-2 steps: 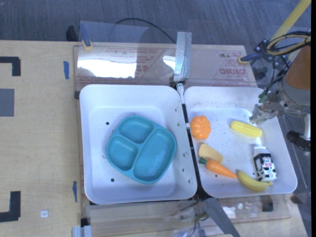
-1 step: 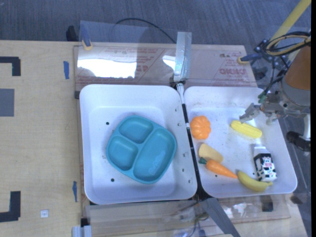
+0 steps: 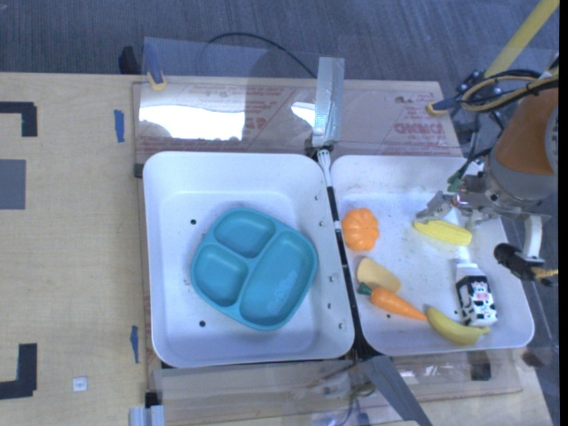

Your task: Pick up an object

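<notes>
Corn (image 3: pixel 443 232) lies just below the pincer (image 3: pixel 454 204), long axis crosswise, right of the pumpkin (image 3: pixel 360 228). We cannot tell the pincer's state.

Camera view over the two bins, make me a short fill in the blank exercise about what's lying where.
1. The blue divided plate lies in the ____ bin.
2. The orange pumpkin sits in the right bin, close to the ____ between the bins.
3. The carrot lies between the cheese wedge and the ____.
4. The gripper is beside the yellow ____.

Missing words: left; divider; banana; corn
</notes>
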Controlling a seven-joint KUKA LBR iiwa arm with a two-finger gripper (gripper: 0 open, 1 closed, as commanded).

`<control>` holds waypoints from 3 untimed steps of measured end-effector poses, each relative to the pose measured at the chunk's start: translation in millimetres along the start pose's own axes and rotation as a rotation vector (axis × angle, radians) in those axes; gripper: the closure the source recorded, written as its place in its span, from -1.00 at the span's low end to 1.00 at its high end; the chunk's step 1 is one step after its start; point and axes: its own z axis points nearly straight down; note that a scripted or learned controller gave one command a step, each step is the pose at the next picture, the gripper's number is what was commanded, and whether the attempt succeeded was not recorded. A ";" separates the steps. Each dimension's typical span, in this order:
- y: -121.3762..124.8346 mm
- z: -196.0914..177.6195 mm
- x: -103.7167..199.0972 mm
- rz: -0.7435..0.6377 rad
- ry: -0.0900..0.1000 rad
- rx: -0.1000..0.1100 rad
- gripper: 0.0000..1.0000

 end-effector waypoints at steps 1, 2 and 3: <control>2.3 -12.0 -0.4 -0.003 -0.005 -0.007 1.00; 1.5 -10.5 -0.1 -0.003 -0.004 -0.004 -1.00; -22.6 -34.7 54.0 -0.357 0.002 0.030 -1.00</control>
